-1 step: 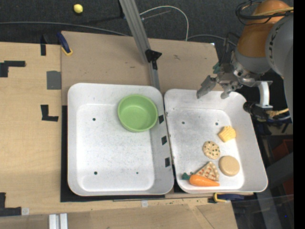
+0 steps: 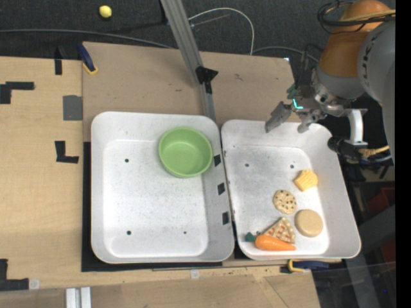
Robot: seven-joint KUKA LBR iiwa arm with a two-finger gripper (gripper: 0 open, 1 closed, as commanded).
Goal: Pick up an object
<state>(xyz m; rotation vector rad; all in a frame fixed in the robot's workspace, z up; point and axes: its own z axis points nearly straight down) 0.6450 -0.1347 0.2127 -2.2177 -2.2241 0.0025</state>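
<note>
One fixed camera hangs above the bench (image 2: 148, 76), looking down at a slant. It takes in both bins (image 2: 109, 191) whole. The arm (image 2: 353, 50) enters from the right.

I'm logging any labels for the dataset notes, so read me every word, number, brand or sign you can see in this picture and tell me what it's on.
No readable text: no word, number, brand or sign can be made out on any object.
Green bowl in the left bin: plain, no marking.
Toy food in the right bin, including the round cracker and carrot: dots and texture, no lettering.
End effector: a small teal light, no legible label.
</note>
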